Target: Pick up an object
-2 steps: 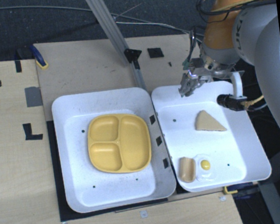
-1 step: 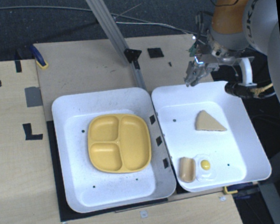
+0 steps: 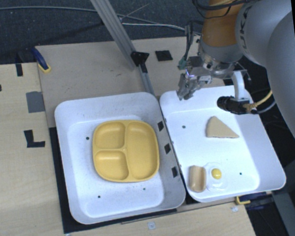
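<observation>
Tool: my tool (image 3: 187,91) hangs over the back rim of the right bin (image 3: 262,181), at about eleven o'clock of that bin; nothing sits between its tips, and I cannot tell whether they are spread or closed.
Nearest thing to pick: the tan wedge (image 3: 221,128) lies flat on the bin floor, toward five o'clock from my tool and apart from it.
Other candidates: a small brown roll (image 3: 197,178) and a fried egg (image 3: 215,175) lie just beside each other near the bin's front, at six o'clock.
How to do it well: I judge the wedge the easiest target, so I should travel toward five o'clock, centre above it, come down straight, and close across its narrower span; it looks thin, so I must reach nearly to the floor.
Risk: a flat piece may slip out sideways.
Count: two white bins, one yellow divided plate (image 3: 125,150) in the left bin (image 3: 83,203), one wedge, one roll, one egg.
</observation>
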You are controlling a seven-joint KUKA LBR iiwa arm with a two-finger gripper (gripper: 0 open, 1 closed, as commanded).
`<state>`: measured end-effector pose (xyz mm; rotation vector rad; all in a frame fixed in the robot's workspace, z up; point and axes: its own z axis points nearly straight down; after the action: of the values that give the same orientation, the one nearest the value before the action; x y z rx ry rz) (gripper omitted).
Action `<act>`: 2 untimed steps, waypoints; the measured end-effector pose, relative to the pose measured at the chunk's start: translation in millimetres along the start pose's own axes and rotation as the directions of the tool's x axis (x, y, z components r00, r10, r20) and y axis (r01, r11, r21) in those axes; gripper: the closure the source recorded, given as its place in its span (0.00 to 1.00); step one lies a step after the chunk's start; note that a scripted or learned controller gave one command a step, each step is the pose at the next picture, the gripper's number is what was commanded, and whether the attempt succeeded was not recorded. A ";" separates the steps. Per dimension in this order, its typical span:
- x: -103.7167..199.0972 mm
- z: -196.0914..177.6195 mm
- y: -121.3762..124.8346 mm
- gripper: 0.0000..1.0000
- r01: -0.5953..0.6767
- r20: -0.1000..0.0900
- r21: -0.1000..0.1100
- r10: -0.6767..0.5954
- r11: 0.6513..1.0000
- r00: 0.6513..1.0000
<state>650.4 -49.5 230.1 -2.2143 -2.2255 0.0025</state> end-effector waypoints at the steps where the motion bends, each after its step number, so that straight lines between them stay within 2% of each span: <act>1: 49.6 -6.4 -10.5 1.00 0.000 0.000 0.000 0.000 1.000 1.000; 2: 100.2 -10.8 -22.4 1.00 0.001 -0.001 0.000 -0.001 1.000 1.000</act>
<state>627.6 50.6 241.0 -2.2125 -2.2265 0.0010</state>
